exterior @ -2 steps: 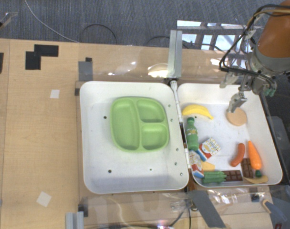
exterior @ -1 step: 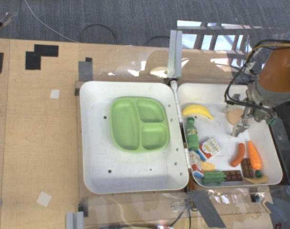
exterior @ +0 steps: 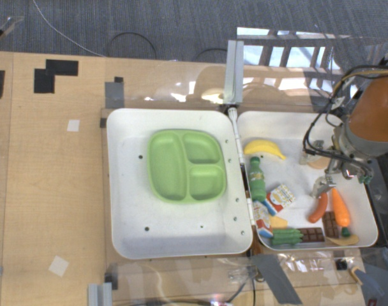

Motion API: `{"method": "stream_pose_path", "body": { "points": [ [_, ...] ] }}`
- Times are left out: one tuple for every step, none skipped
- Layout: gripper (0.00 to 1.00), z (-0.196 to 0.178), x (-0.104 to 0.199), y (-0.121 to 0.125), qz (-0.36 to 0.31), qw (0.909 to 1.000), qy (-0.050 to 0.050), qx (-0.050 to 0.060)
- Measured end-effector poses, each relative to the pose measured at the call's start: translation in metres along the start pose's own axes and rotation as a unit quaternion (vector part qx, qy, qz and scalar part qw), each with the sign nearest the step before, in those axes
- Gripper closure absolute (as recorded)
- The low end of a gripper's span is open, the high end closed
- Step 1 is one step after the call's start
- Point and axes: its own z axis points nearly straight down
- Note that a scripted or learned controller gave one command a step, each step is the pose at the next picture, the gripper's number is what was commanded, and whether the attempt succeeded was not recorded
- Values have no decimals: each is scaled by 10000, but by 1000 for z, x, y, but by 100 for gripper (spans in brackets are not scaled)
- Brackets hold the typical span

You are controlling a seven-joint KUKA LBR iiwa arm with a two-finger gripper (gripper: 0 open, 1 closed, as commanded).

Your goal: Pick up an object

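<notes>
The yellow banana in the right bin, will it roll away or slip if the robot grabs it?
Probably it won't roll far: the banana is curved and lies flat on the bin floor. It looks smooth and shiny, so it may slip between fingers. It likely is light, being small like the toy carrot nearby.

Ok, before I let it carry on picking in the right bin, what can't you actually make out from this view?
- Gripper: its fingers are too small and blurred to read as open or shut.
- Pale object: partly covered by the arm and cables; identity unclear.
- Small packet: print too small to read.
- Chocolate bar and green toy: crowded at the near wall, overlaps unclear.
</notes>
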Motion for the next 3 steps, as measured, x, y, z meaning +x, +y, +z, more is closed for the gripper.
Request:
{"method": "stream_pose_path", "body": {
  "points": [
    [0, -3, 80, 4, 978, 9952, -30, 8],
    [100, -17, 74, 4, 935, 9955, -122, 37],
    [100, -103, 31, 2, 1507, 9886, -24, 6]
  ]
}}
